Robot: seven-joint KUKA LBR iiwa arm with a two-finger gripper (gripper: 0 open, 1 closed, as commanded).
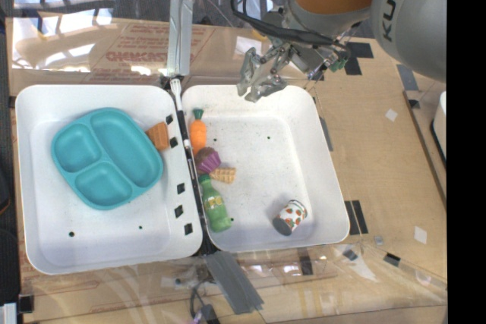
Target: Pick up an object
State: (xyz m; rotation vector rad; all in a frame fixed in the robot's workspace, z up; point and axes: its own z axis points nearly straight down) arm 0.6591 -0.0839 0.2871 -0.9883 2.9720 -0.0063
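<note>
Four small toys crowd the right bin's [304, 163] left wall, while the end effector [257, 83] hangs empty, fingers narrowly parted, at upper centre.

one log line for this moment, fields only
end effector: above right bin far edge | holding: nothing | carrot: in bin

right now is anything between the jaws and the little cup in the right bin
Nothing visible. The gripper hangs over the right bin's far edge, and bare floor lies between it and the cup near the front corner.
</note>
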